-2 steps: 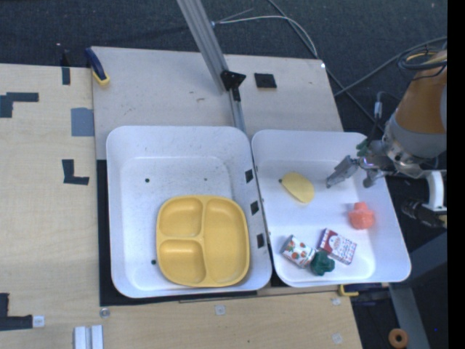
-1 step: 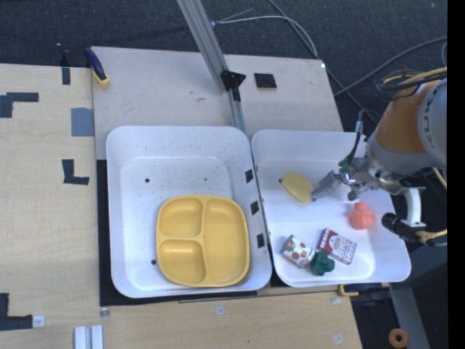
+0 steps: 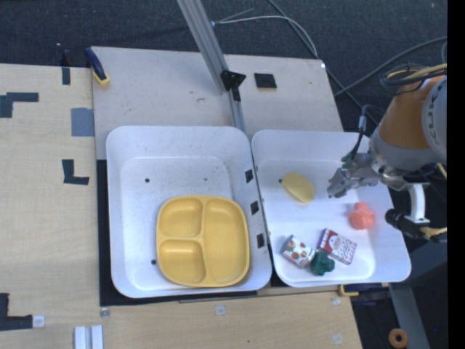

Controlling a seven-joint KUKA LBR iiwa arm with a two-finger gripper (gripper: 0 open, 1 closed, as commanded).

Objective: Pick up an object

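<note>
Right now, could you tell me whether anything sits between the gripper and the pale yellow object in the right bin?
Nothing visible does. The gripper hangs over the right bin, with bare white floor between it and the pale yellow object. The pink ball and the small cartons lie nearer the front, off that line.

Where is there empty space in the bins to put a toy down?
Left bin: bare floor above the yellow plate. Right bin: bare strip above the yellow lump. Crowded: the near end, with two cartons, green toy, pink ball.

Bench point(image 3: 167, 93) (pale, maybe wooden), two bins point(image 3: 123, 195)
</note>
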